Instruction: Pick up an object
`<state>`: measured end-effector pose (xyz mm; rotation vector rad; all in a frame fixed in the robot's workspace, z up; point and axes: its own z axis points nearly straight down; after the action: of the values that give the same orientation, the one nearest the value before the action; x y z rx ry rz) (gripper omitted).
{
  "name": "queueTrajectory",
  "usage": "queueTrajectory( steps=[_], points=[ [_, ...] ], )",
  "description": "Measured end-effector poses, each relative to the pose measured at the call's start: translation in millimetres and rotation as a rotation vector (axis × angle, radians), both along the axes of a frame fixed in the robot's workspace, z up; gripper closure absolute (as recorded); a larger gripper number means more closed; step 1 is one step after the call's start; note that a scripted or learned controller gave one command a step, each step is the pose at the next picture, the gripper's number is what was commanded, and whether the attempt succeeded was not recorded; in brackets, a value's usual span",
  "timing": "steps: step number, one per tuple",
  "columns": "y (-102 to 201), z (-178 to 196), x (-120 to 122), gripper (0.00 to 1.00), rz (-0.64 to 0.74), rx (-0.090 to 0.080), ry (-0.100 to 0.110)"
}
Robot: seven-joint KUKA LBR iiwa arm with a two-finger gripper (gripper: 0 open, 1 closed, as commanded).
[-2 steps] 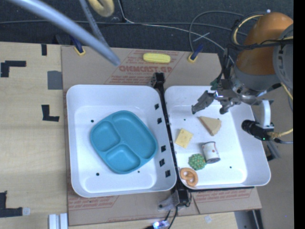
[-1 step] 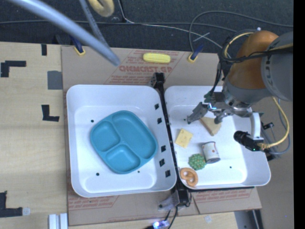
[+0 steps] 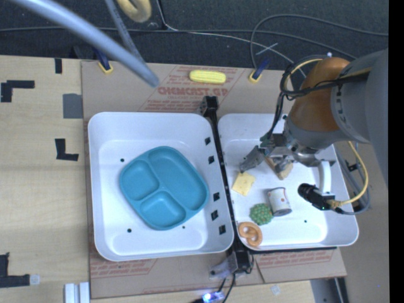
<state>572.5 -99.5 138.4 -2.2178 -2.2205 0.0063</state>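
Currently gripper [image 3: 268,160] in right bin [image 3: 334,235], jaw state indiscernible; yellow wedge [image 3: 243,184] nearby looks light, soft; pinch flat faces.

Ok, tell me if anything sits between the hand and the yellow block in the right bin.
Nothing visible does. The hand hangs in the right bin just above and to the right of the yellow block, with bare white floor between them. The green ball, small can and pretzel lie further toward the bin's near edge.
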Motion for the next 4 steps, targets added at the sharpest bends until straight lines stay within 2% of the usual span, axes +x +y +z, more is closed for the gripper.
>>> queueTrajectory(
  steps=[1,2,3,4],
  points=[
    [1,-53,-1,0.0,0.0,-0.001,-0.002],
    [1,-41,0,1.0,0.001,0.0,-0.003],
    [0,2,5,1.0,0.0,0.0,-0.008],
    [-1,65,4,1.0,0.0,0.0,-0.009]
  ],
)
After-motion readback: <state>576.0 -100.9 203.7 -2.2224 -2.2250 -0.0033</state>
